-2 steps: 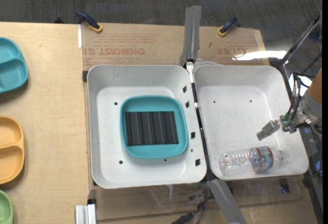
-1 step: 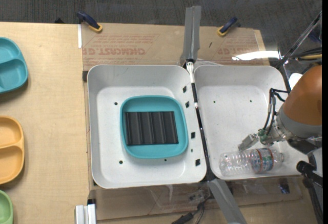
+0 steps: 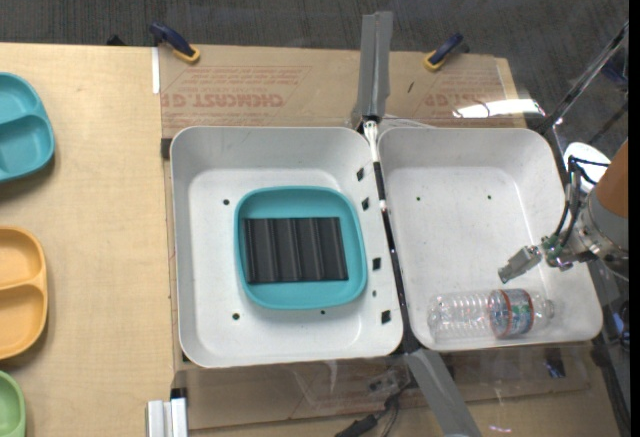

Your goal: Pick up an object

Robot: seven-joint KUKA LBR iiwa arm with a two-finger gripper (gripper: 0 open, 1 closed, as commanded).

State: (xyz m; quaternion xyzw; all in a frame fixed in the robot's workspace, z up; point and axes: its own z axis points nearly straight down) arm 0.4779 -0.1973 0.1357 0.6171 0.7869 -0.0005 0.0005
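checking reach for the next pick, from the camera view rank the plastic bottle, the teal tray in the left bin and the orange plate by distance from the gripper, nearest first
Measured from the gripper, low in the right bin:
1. Plastic bottle, lying on its side just below the gripper in the same bin.
2. Teal tray, in the middle of the left bin, across the divider.
3. Orange plate, on the bench at the view's far left edge.

The arm point(image 3: 608, 215) is grey with an orange band above the wrist. Thin black cables loop along it. The gripper point(image 3: 522, 263) is dull grey metal.
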